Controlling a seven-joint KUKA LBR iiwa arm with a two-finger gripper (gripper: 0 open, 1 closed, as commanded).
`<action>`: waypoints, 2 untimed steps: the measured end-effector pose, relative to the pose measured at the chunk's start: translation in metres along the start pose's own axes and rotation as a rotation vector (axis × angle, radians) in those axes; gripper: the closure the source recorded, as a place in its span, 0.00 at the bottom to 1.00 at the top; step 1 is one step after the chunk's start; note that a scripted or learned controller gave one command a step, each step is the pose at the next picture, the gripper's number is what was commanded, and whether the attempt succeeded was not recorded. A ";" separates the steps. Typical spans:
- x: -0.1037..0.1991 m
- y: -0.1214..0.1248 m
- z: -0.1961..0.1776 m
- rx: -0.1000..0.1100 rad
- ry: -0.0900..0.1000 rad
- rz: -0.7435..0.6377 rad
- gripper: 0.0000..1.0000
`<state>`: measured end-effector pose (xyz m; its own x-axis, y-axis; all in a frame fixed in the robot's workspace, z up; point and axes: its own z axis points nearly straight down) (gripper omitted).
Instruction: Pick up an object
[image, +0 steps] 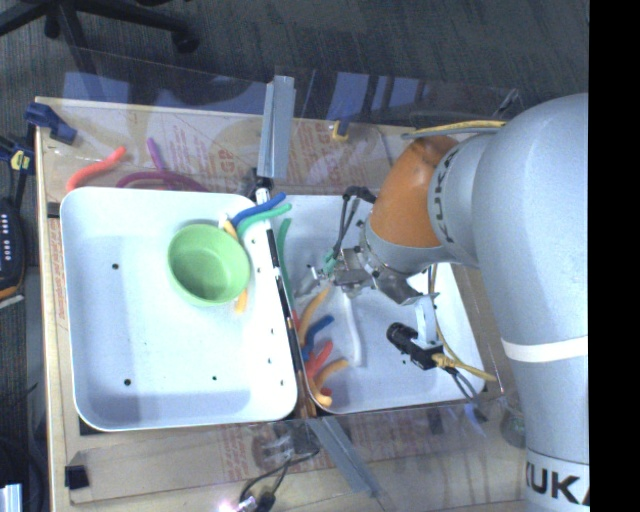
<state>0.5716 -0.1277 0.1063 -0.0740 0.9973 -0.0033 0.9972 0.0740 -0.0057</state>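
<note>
A green bowl (209, 263) lies in the left bin (120, 340), near its upper right part. In the right bin (400, 385), several coloured strips lie along the left wall: a blue one (316, 328), a red one (320, 353), an orange one (329, 372) and a yellow one (306, 300). My gripper (338, 270) hangs low over the upper left part of the right bin, just above the yellow and blue strips. The wrist hides its fingers.
Green and blue strips (262, 212) drape over the divider between the bins at the top. A grey metal bar (275, 125) stands behind the bins. Red and purple tubes (150, 178) lie on the bench beyond the left bin. The arm's body (530, 280) covers the right bin's right side.
</note>
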 end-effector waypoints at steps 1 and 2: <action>0.000 0.000 -0.010 0.002 -0.002 -0.005 1.00; 0.000 0.000 -0.010 0.002 -0.002 -0.006 0.00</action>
<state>0.5717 -0.1275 0.1159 -0.0801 0.9968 -0.0058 0.9968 0.0801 -0.0075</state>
